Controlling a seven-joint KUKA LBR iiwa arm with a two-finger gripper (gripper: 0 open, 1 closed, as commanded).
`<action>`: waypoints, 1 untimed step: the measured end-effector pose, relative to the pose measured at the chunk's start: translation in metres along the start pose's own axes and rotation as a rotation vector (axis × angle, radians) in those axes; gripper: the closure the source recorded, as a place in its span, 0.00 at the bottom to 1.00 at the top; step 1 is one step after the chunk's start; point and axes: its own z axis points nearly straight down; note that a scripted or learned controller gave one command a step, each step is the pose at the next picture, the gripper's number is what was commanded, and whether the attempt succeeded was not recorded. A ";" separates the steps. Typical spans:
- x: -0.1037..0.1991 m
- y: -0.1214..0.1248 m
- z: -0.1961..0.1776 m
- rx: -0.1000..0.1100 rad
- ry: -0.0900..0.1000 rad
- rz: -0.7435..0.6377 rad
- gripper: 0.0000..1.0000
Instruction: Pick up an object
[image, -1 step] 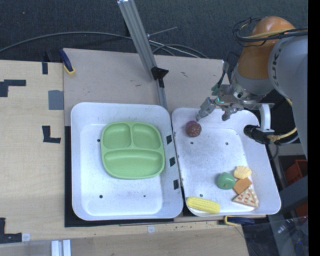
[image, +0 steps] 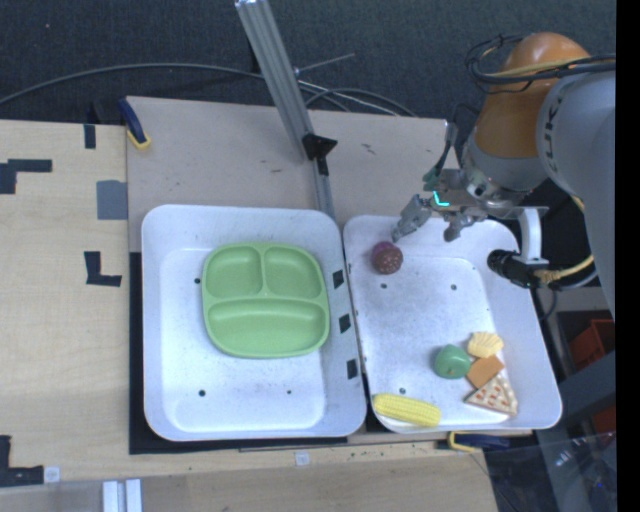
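My gripper hangs over the far edge of the right bin, open, with nothing between its two spread fingers. A dark red round fruit lies just left of and below it, apart from the fingers. In the near right corner sit a green round item, a yellow shell-shaped piece, an orange block and a waffle-like wedge. A yellow corn cob lies on the bin's near rim.
The left bin holds a green divided plate. A metal post slants up from between the bins' far edge. Cables trail across the dark floor behind the bench.
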 end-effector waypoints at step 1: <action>-0.005 -0.003 0.045 0.004 -0.002 0.001 0.00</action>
